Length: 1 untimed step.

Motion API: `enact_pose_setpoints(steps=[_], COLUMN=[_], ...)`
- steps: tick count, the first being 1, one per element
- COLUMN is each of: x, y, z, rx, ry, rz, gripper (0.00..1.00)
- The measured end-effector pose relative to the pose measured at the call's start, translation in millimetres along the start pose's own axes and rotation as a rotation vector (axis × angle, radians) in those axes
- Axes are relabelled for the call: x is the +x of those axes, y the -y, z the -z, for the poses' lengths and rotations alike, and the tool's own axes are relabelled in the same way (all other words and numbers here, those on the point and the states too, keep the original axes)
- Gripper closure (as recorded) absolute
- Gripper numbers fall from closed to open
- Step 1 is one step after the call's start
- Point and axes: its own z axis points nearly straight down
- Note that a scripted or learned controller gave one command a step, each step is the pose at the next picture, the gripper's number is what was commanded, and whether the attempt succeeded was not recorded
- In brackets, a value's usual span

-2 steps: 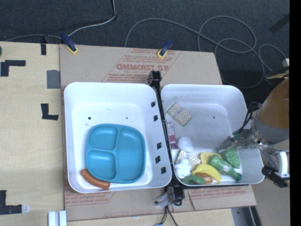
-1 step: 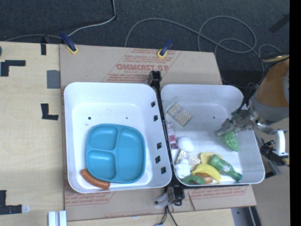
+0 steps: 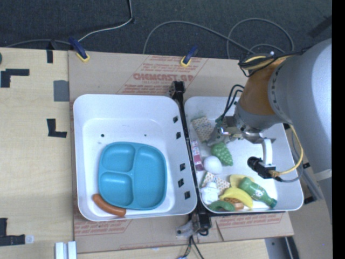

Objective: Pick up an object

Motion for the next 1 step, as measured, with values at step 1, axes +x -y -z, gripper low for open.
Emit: enact_pose_setpoints(steps=[1], x=[65.0], y=[22.5], z=[99.0], rx=[0.002], ry=[0.001], rz=[0.000], gripper=[1.00])
